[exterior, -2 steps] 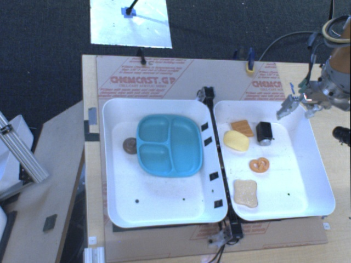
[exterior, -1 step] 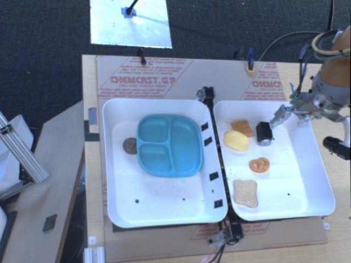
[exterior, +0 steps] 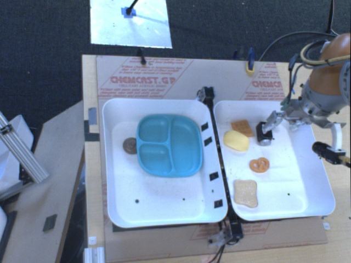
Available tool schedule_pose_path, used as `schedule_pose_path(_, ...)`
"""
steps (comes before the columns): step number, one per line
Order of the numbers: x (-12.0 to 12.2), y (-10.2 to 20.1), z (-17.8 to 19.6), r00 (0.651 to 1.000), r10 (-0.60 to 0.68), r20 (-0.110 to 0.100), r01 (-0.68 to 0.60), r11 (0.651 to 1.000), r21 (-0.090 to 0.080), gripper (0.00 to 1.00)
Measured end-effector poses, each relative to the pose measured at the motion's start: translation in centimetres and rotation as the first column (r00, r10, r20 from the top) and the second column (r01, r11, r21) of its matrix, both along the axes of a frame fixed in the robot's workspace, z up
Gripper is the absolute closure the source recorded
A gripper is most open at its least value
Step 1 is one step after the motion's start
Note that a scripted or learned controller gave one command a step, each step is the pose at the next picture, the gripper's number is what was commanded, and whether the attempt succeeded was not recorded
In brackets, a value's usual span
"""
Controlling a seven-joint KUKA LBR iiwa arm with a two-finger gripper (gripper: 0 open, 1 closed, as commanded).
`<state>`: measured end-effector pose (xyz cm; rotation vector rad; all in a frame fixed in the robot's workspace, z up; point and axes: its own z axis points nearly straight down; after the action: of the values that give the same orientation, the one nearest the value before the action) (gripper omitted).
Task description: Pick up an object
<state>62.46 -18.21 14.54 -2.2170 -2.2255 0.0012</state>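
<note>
The jaws (exterior: 265, 135) hung low over the right bin (exterior: 315, 171), in its upper middle part, at the end of the grey arm (exterior: 323, 89) that came in from the right with its orange band above the wrist. Whether the jaws were released or clenched could not be told at this slant; they showed as one dark lump, and nothing could be seen between them.

Just left of the jaws lay an orange-brown cracker-like piece (exterior: 242, 127), near but apart from them. Below that piece, touching or nearly touching it, lay a pale yellow lemon-like object (exterior: 236, 141). Lower, beneath the jaws and clear of them, lay an orange pretzel (exterior: 259, 165). Nearer the front wall of the same bin lay a slice of toast (exterior: 245, 193), pale with a browner edge, well apart from the jaws. All four lay flat on the bin floor.

Across the black-taped seam between the two bins, the left bin (exterior: 123, 201) held a blue divided plate (exterior: 169, 145), lying flat near its middle. A small round brownish disc (exterior: 130, 145) lay just beside the plate's left rim.

Both bins sat side by side on the worktop (exterior: 164, 75), on a sheet printed with red lettering.
</note>
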Motion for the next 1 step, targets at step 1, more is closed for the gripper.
schedule_pose_path(1,0.14,-0.05,1.41,1.0,0.001,0.006,-0.001,1.0,-0.002,1.0)
